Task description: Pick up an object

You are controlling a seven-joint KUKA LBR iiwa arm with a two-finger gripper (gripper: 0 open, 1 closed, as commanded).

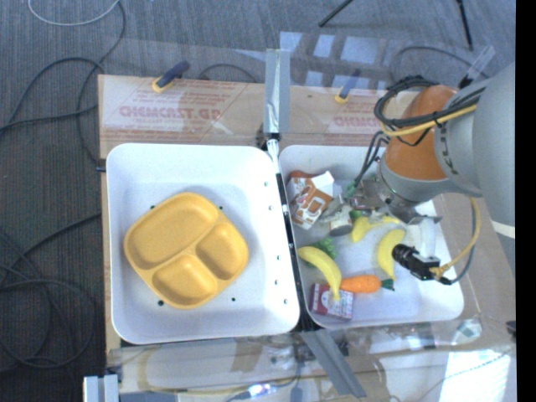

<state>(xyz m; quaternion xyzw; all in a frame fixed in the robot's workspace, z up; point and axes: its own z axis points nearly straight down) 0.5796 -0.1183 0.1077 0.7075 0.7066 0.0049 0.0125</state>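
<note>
Pincer sits low in the right bin, near the middle of its far half, among the toy food; whether its tips are apart or together cannot be told, since the wrist hides them. Above it the grey arm bends in from the right, its orange band bulging over the bin's far right corner, with black and yellow cables looped around it.

Just beside the pincer lies a small yellow banana. A second banana curves toward the right wall, and a third, larger banana lies by the left wall. An orange carrot with a green tip rests near the front edge, next to a red packet in the front left corner. A crumpled brown and white wrapper sits at the far left corner.

The left bin holds a smooth yellow plastic tray with three rounded compartments, set at its middle.

Both bins rest on a cardboard sheet with red lettering, over grey carpet crossed by cables.
</note>
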